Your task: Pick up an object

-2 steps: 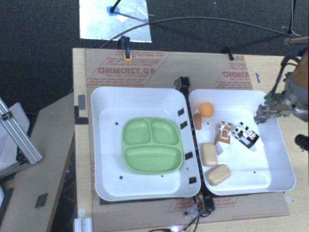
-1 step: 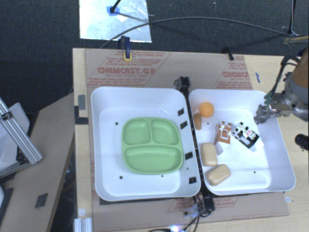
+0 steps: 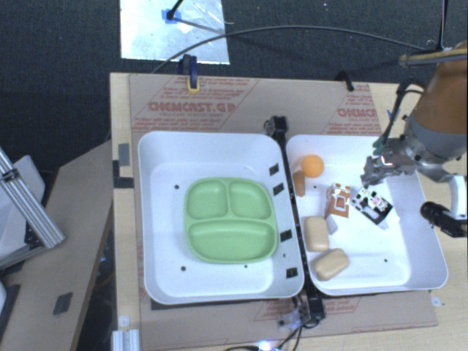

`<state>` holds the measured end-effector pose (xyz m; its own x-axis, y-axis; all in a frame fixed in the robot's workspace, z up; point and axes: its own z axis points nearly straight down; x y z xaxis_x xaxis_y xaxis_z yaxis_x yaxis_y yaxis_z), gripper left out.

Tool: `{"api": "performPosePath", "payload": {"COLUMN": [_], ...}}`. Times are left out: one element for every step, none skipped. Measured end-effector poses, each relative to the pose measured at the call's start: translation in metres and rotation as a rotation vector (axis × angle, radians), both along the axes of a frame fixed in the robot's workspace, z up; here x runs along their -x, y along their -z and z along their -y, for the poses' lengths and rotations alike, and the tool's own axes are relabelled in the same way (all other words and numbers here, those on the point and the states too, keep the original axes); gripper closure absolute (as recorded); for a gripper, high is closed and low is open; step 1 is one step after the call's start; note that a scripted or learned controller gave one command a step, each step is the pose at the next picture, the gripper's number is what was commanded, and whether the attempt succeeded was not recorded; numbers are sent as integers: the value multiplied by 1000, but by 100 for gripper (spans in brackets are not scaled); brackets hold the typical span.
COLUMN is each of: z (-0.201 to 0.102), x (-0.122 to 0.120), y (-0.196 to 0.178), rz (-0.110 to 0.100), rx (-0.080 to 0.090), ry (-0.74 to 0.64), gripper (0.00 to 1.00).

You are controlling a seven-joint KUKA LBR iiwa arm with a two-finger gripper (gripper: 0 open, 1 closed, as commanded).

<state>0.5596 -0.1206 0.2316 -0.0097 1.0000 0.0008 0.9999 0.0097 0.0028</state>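
The right bin (image 3: 417, 265) holds several small objects. An orange ball (image 3: 313, 166) lies near its back left, with a small brown cylinder (image 3: 298, 183) beside it. A brown and white boxy item (image 3: 338, 200) sits mid-bin, and a black and white item (image 3: 373, 206) lies just right of it. A tan block (image 3: 316, 233) and a tan oval piece (image 3: 330, 263) lie at the front left. My gripper (image 3: 376, 170) hangs over the bin's back right part, just above and behind the black and white item. Nothing visible is lifted off the bin floor.
The left bin (image 3: 164, 269) carries a green divided plate (image 3: 230, 219). A black clip-lined divider (image 3: 287, 210) separates the two bins. The grey arm (image 3: 442, 115) comes in over the right bin's right rim. Cardboard (image 3: 219, 104) lies under both bins.
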Motion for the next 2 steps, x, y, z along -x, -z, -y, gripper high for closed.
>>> {"api": "performPosePath", "payload": {"z": [-51, -98], "x": [-9, 0], "y": [5, 3], "rz": [-1, -2], "rx": [-1, -2], "ry": [0, 0], "gripper": [100, 100]}}
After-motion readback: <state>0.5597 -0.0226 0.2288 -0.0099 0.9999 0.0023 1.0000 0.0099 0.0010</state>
